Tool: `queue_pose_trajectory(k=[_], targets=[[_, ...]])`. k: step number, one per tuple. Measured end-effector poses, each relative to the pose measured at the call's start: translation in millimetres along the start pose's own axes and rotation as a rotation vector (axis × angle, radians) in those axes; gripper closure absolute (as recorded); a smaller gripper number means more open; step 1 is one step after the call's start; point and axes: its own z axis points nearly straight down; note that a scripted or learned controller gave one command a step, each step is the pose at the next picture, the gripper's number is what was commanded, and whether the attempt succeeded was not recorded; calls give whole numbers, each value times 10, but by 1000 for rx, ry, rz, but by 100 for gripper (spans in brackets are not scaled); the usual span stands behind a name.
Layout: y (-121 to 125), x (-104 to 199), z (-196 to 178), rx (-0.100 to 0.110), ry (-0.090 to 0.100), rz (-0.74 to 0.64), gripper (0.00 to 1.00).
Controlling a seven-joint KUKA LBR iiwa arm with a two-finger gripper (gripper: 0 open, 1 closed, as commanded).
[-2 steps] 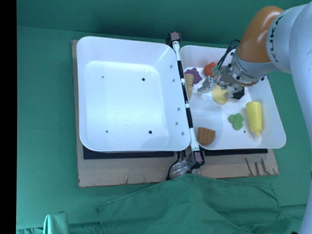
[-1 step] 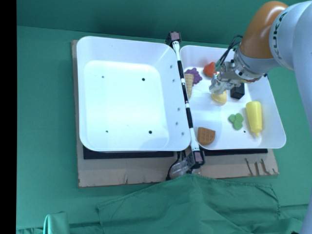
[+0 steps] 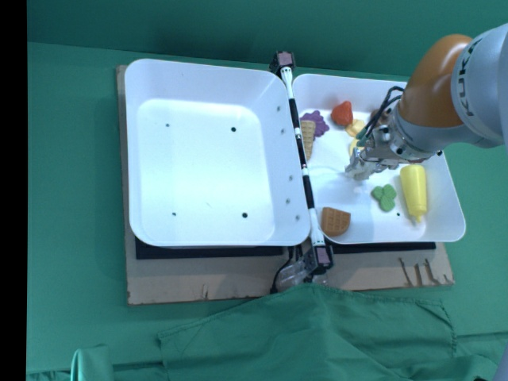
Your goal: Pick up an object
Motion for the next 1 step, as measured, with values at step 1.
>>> queue_pose_trajectory(k=[1], targets=[[-265,-42,-1047,7,0,-2,100]])
